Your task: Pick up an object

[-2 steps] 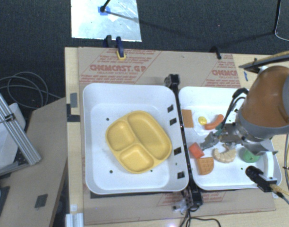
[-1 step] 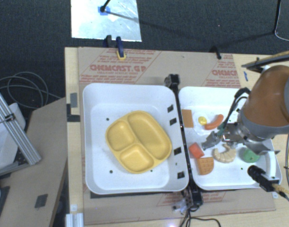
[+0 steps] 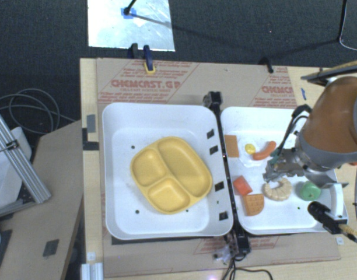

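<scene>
My gripper [image 3: 277, 172] hangs low over the right bin [image 3: 244, 119], just above a beige ring-shaped pastry [image 3: 277, 190]. A green round piece [image 3: 311, 191] lies right of the pastry, partly under the wrist. An orange-red sausage shape [image 3: 263, 151] and a small yellow piece [image 3: 249, 149] lie a little up and left of the gripper. A red-orange block [image 3: 242, 185] and a tan square cracker [image 3: 254, 204] sit to the left of the pastry. A brown flat rectangle [image 3: 231, 146] rests near the bin's left wall.
The left bin [image 3: 117, 156] holds a yellow three-part plate [image 3: 170, 174]. A black divider with clips [image 3: 220, 162] runs between the two bins. The arm's orange band [image 3: 336, 121] covers the right bin's right side.
</scene>
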### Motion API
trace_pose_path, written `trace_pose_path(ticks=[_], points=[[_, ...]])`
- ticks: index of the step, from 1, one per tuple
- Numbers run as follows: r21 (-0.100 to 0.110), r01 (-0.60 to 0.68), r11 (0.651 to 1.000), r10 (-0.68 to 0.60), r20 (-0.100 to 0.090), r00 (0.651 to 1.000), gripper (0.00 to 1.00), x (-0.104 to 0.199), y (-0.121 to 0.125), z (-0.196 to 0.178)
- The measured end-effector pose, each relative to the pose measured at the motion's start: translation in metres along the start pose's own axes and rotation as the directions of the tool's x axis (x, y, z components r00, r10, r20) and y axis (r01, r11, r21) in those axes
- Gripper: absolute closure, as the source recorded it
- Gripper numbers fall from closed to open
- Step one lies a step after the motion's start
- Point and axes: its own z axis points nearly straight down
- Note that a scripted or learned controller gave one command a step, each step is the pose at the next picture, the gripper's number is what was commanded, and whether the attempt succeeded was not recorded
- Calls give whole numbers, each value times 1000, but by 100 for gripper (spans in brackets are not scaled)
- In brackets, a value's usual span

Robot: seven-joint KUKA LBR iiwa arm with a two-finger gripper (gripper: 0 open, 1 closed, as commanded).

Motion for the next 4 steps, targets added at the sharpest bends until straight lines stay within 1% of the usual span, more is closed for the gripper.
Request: trace_pose_path(ticks=[1, 2, 3, 4], points=[[-4, 9, 1000, -9, -1, 1000, 100, 54, 1, -60], [10, 10, 1000, -10, -3, 1000, 100, 132, 3, 15], [-7, -1, 1000, 1, 3, 1000, 100, 80, 98, -17], [10, -4, 1000, 4, 1, 1000, 100, 55, 34, 13]])
